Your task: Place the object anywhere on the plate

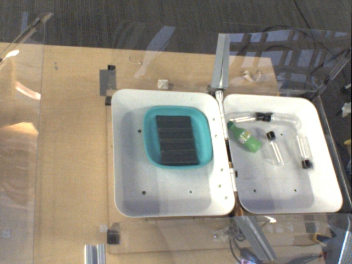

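Centrally, teal plate (204, 142) in left bin (127, 164); wide margins below.

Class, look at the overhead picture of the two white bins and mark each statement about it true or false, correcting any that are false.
1. The teal plate sits in the left bin. True.
2. A green bottle lies on the plate. False: it lies in the right bin, near its left wall.
3. A dark ribbed pad lies on the plate. True.
4. The right bin holds one thing alone. False: beside the green bottle lie several clear tubes with black caps.
5. The two bins stand side by side on a wooden bench. True.
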Controlling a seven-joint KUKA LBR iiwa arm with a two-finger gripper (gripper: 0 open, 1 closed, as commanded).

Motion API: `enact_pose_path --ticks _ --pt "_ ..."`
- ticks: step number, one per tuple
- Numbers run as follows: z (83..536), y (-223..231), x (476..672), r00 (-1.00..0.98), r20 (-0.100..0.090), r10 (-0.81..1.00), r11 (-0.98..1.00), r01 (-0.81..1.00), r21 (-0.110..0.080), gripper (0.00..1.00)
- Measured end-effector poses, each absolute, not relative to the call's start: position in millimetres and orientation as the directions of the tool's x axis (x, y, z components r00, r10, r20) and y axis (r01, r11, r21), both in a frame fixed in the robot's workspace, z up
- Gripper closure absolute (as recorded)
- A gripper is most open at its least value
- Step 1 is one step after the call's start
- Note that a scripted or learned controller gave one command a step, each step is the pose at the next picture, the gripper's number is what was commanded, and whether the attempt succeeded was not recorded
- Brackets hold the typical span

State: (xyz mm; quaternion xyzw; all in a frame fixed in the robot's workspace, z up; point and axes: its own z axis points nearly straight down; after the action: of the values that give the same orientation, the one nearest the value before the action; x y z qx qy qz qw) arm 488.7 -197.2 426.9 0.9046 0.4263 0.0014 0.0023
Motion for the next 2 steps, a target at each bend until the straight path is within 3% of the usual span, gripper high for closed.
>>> enact_pose_path --ticks 2 --pt "435.4 -200.9 490.6 0.797 0.002 0.604 -0.797 0.604 0.004 0.00"
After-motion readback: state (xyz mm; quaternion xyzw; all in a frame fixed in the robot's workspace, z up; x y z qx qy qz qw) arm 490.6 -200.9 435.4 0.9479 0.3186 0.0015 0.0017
